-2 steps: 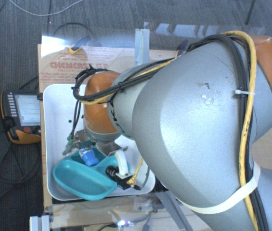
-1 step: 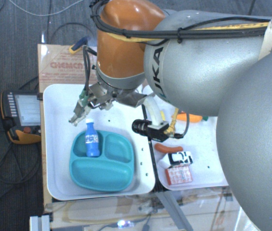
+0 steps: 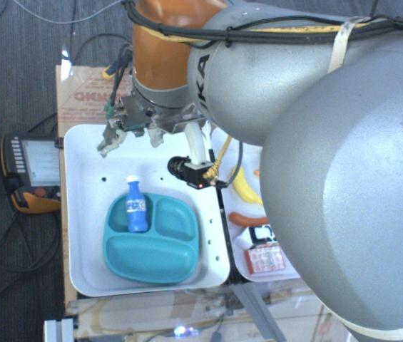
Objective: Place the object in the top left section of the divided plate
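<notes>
Arm (image 3: pixel 315 120): grey, orange band above the wrist, reaching in from the right over both bins.
Left bin (image 3: pixel 80 191): white, carrying the teal plate.
Right bin (image 3: pixel 240 258): holds a banana (image 3: pixel 246 189), a sausage (image 3: pixel 247 219) and a small red box (image 3: pixel 264 257).
Plate (image 3: pixel 151 255): three sections, lying in the left bin's near half.
Bottle (image 3: pixel 136 205): blue, white cap, lying in the plate's top left section.
Gripper (image 3: pixel 131 139): above the left bin's far edge, fingers spread apart, holding nothing, apart from the bottle.
</notes>
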### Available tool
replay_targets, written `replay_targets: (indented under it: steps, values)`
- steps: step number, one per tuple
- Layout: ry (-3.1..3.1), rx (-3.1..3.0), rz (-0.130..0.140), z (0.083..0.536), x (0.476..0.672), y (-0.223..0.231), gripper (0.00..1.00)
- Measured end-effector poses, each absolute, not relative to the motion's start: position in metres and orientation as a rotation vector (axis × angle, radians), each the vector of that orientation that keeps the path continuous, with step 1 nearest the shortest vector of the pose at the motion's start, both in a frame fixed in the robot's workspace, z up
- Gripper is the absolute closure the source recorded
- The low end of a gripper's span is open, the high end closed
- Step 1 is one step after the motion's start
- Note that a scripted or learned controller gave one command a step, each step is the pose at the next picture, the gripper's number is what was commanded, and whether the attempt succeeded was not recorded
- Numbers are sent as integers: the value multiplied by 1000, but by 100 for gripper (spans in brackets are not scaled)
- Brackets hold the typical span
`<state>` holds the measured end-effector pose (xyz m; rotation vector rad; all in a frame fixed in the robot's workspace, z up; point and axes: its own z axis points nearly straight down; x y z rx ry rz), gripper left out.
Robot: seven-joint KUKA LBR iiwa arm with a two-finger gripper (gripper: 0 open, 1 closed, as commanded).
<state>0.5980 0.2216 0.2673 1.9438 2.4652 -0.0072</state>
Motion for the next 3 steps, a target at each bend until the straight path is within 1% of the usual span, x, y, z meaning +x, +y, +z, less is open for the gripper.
replay_targets:
  steps: [1, 2, 3]
  values:
    - [2287, 2153, -9, 201, 634, 226, 0]
    - [2177, 2262, -10, 162, 644, 229, 0]
    - [1767, 2591, 12, 87, 595, 232, 0]
